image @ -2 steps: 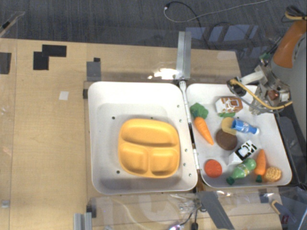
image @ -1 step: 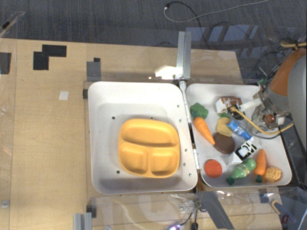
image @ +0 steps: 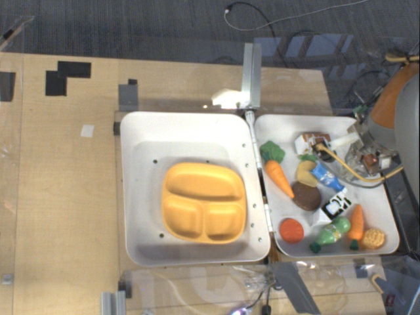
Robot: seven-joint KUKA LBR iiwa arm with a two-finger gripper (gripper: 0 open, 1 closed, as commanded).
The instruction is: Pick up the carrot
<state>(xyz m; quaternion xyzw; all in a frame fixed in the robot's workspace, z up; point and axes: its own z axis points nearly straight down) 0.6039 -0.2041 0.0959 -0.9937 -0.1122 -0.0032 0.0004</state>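
1. Carrot [image: 279, 178] lies in right bin [image: 387, 205], upper-left part, w/ green top pointing up-left, tip down-right, just beside brown round piece [image: 306, 195].
2. Second orange carrot-like piece [image: 356, 224] sits lower right of that bin, next to yellow corn [image: 373, 238].
3. My gripper [image: 365, 156] hangs at right edge of frame over bin's upper-right area, well apart from carrot; can't tell its opening, cables blur it.
4. Red tomato [image: 292, 230] sits at bin's lower left.
5. Left bin [image: 141, 176] holds yellow divided tray [image: 203, 201].
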